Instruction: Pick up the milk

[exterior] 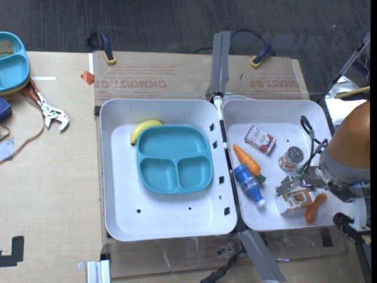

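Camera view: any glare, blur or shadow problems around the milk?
Camera view: lighting even, no glare in the right bin; the milk is slightly soft and partly covered by the gripper; the orange band looks blurred at frame edge; faint shadow under the teal tray.

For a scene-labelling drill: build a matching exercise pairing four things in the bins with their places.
Things:
1. banana
2. blue bottle
3. milk carton
4. red box

Places:
A. right bin, under the end effector
B. left bin, at the teal tray's upper left
C. right bin, upper part
D. right bin, beside the carrot

Pairs: 1-B, 2-D, 3-A, 4-C
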Robot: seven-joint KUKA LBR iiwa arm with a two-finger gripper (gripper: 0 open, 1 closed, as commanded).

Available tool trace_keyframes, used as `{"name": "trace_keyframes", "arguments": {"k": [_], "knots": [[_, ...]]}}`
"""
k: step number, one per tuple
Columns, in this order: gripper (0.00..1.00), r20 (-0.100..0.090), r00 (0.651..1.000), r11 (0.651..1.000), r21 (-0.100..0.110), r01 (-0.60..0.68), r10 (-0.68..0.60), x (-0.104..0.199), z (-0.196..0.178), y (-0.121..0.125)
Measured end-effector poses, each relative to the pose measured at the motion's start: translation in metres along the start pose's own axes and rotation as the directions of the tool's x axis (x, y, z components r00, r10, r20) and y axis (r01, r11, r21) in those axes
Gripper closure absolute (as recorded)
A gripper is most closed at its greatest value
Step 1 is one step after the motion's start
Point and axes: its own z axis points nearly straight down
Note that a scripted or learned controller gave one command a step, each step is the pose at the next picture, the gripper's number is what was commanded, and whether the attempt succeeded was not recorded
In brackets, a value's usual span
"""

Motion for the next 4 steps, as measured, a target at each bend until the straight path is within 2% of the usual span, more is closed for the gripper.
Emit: {"name": "trace_keyframes", "arguments": {"k": [1,2,3,4], "knots": [[1.0,0.0,1.0,1.0,0.0,-0.003,0.003,-0.001,-0.009,0.0],[0.0,0.0,1.0,1.0,0.0,-0.003,0.003,-0.001,-0.009,0.0],[0.0,-0.001,0.996,0.996,0.001,0.084,-0.084,0.017,0.0,0.0],[0.0,0.001,1.0,1.0,0.0,0.026,-0.026,-0.01,0.0,0.05]]}}
